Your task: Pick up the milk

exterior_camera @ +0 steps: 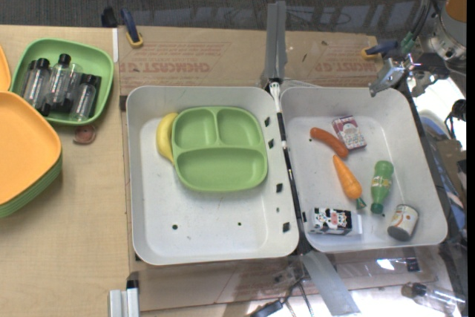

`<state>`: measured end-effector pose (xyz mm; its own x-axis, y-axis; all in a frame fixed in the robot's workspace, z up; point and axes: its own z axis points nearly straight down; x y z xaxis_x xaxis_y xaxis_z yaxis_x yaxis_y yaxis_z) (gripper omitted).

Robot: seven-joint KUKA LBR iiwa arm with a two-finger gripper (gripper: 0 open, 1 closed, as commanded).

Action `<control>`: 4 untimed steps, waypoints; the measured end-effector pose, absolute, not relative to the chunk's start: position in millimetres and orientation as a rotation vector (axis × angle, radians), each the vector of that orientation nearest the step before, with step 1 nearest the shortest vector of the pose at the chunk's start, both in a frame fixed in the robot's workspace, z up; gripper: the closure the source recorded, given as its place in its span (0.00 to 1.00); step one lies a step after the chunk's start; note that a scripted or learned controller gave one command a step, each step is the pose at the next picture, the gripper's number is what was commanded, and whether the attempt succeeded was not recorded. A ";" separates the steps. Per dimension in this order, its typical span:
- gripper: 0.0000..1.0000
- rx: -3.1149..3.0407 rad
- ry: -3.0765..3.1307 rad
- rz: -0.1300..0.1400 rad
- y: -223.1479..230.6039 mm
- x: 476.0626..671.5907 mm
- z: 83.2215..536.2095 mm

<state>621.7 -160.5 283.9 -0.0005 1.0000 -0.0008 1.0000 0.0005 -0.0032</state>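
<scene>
Gripper [391,76] is hovering at the upper right, about one o'clock from the right bin's [297,130] middle, just over the bin's far rim; whether it is spread or pressed together I cannot tell, and nothing is showing between its tips. Lying flat near the bin's front wall, at around seven o'clock, is the milk [332,221], a small cow-patterned carton. It is probably light, with stiff but crushable card sides that are likely somewhat slick, so a moderate pinch across its narrower faces looks safest. Room is tight on the near side, where the carton is sitting just beside the front wall and close to the left corner. Open floor is lying toward twelve o'clock, while the carrot [348,179] at one o'clock and the green bottle [381,186] at two o'clock are standing near.
</scene>
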 end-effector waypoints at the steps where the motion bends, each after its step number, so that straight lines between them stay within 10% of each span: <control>1: 0.00 -1.879 -2.517 0.001 -104.3 641.8 142.7; 2: 0.00 -2.237 -2.208 0.000 -155.4 629.4 92.8; 3: 1.00 -2.239 -2.206 0.000 -156.3 629.3 101.9; 4: 1.00 -2.184 -2.261 0.000 -154.5 630.3 93.5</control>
<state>630.3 -154.5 93.5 -0.0348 0.9994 -0.0018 0.9994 0.0348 0.0015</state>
